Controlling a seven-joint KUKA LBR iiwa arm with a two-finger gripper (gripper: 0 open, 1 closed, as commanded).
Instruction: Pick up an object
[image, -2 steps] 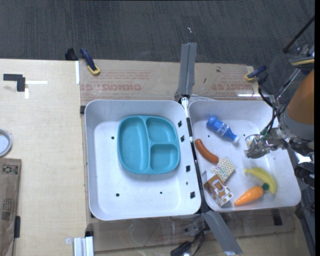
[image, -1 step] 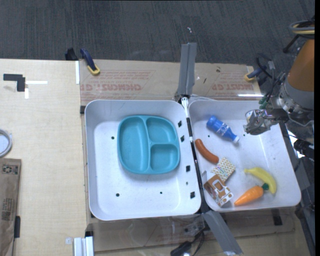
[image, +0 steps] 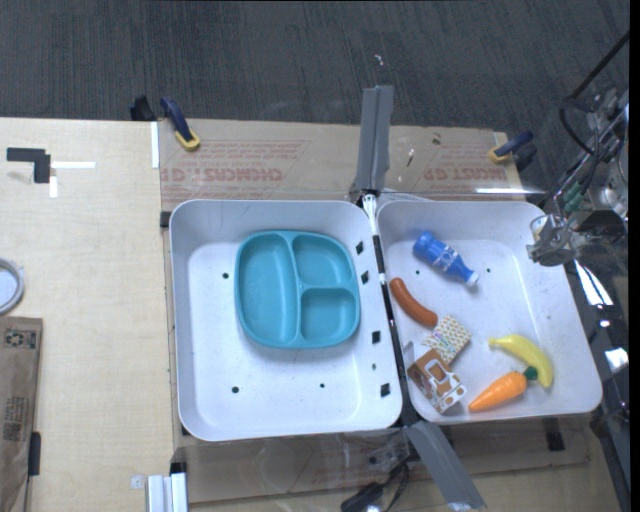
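You had the gripper at the right edge of the frame, over the upper right rim of the right bin; I could not tell its state from this view, as it sat in a tangle of cables and metal.

Your candidates all lay in that right bin. The blue bottle lay on its side in the upper middle, nearest the gripper. The sausage lay slanted left of centre, the banana and carrot at the lower right, and two small patterned blocks at the lower left. The left bin held a teal divided plate.

I judged the bottle light, stiff and probably slick plastic that might roll. You would have done best taking it across its body.
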